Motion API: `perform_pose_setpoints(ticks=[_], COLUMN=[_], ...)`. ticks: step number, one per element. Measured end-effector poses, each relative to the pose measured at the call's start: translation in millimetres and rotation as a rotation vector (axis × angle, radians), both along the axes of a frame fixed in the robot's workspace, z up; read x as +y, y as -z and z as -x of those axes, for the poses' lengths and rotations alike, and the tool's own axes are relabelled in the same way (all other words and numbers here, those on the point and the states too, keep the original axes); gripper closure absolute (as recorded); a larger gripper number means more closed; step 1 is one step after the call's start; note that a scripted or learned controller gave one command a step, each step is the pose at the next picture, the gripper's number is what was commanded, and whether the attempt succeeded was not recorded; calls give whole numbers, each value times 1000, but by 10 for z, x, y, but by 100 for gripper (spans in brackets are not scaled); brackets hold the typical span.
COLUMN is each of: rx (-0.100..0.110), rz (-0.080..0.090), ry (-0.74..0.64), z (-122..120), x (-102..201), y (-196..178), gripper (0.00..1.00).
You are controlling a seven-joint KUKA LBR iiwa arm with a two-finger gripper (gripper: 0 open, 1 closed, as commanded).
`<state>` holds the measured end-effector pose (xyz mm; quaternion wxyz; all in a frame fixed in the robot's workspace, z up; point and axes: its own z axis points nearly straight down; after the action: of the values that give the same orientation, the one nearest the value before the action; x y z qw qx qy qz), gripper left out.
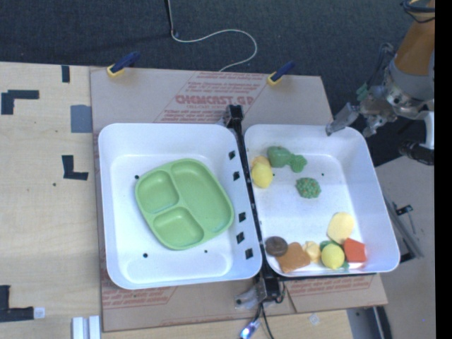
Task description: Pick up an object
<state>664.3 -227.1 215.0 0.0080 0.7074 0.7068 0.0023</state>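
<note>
My gripper (355, 123) hangs open over the far right corner of the right bin (367, 189), with nothing between its fingers. In that bin lie a yellow lemon (262, 174), a dark green leafy piece (279, 156), a smaller green piece (297, 164) and a green broccoli floret (308, 187). Along the near edge sit a pale yellow piece (341, 226), a red block (354, 251), a yellow-green ball (332, 256), a tan piece (295, 258) and a brown round piece (275, 246). All of these lie well below and to the left of the gripper.
The left bin (120, 189) holds a green divided plate (185, 202). A black divider with clips (244, 189) runs between the two bins. A white cable (212, 37) trails across the dark floor behind the bench.
</note>
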Motion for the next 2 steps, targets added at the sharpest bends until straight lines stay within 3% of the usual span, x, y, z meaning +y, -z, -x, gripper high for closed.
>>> perform_pose_setpoints(ticks=[1, 2], rx=[22, 13], rz=[-9, -7], ry=[-1, -2], z=[568, 527], x=[383, 369], y=[1372, 1198], gripper=[0, 100])
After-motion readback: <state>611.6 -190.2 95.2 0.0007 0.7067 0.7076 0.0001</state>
